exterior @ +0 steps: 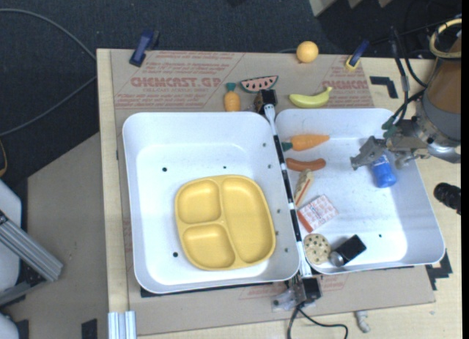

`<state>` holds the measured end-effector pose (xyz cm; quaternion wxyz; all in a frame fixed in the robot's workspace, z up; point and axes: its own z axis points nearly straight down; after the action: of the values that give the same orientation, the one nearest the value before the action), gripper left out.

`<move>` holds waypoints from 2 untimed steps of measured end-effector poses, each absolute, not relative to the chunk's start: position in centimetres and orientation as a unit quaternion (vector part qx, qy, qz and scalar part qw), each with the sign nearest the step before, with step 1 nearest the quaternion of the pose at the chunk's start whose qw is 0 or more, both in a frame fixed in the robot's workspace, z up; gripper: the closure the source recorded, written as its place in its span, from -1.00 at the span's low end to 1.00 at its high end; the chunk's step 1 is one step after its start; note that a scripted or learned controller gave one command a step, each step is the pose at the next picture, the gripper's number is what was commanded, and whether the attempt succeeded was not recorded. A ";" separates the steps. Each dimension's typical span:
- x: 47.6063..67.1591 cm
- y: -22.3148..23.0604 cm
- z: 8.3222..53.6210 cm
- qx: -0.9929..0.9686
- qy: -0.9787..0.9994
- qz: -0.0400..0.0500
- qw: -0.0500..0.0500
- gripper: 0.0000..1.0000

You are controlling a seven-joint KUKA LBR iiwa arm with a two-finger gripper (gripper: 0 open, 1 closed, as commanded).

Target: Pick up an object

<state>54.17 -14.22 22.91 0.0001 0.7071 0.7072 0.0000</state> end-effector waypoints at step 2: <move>62.1 -9.4 8.8 0.707 0.707 0.002 0.003 -1.00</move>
<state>62.08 -9.40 8.79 0.0027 0.7068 0.7074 0.0022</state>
